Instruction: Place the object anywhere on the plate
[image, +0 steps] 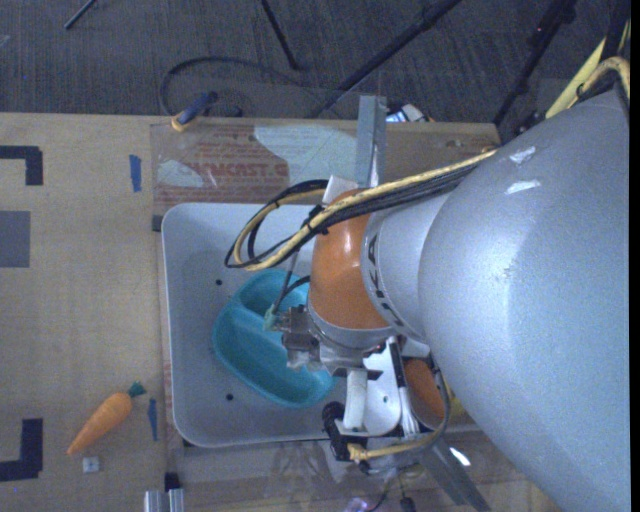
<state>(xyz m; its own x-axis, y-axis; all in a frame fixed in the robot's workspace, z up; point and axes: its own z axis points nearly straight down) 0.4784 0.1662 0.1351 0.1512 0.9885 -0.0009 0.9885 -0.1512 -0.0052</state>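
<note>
A teal plate (258, 345) lies in the white bin (190, 290), left of its middle. My gripper (297, 350) hangs over the plate's right part, seen from above, and the wrist with its orange band hides most of it. An orange rounded thing (424, 392) peeks out from under the arm near the bin's right front, mostly hidden. A toy carrot (100, 421) lies on the bench outside the bin, to the left of its front corner.
The big grey arm covers the right half of the view and much of the bin. Blue tape marks (135, 172) and black squares sit on the cardboard bench top to the left.
</note>
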